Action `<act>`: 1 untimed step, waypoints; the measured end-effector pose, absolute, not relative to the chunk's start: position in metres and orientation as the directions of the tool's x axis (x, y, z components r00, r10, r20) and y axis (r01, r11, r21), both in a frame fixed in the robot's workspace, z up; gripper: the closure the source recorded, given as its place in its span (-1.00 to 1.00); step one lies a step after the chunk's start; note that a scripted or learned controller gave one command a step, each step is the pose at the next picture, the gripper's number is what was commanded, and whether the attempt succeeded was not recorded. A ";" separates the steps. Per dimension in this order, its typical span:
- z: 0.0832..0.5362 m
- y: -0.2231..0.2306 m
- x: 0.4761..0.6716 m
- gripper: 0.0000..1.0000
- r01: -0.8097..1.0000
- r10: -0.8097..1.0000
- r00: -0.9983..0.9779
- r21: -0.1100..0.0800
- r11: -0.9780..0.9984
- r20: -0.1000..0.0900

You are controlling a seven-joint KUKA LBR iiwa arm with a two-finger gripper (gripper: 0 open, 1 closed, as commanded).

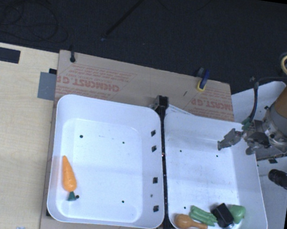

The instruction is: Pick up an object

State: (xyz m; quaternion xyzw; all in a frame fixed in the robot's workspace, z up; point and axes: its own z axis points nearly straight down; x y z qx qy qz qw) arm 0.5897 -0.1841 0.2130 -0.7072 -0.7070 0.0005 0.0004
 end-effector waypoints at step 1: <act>0.101 -0.162 0.637 -1.00 1.000 1.000 0.000 -0.004 0.000 0.001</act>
